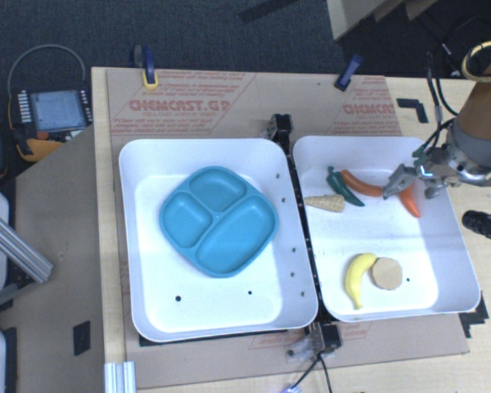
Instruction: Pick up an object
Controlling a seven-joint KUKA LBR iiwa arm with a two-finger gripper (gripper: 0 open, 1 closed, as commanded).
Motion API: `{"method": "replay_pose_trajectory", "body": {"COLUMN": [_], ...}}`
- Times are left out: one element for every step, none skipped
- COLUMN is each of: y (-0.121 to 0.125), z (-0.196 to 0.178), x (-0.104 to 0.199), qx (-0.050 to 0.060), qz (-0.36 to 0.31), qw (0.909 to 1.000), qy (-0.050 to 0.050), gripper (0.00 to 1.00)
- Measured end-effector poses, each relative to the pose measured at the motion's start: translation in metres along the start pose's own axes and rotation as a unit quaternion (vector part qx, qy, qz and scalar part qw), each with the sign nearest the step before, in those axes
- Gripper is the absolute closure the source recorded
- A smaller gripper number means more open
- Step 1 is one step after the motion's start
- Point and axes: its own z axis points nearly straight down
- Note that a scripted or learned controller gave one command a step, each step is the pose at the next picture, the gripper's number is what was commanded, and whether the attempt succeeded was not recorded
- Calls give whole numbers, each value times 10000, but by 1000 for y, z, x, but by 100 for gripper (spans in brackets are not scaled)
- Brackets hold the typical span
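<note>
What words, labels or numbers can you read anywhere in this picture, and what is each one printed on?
"CHEMCAST G P" in red, on the brown protective sheet of the bench board, behind the left white bin.
The same red print repeats on the sheet behind the right white bin, near, but blurred; only "CHEMCAST" can be guessed.
Smaller red lines around both prints: too small to read.
The small handheld screen device at far left: display unreadable.
</note>
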Motion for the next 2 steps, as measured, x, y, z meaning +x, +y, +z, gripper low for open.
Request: {"method": "replay_pose_trajectory", "body": {"y": [0, 1], "z": [52, 39], "x": [0, 0], "qx": [-3, -35], "qz": [-5, -5], "qw": [10000, 10000], "qy": [0, -13], "gripper": [0, 100]}}
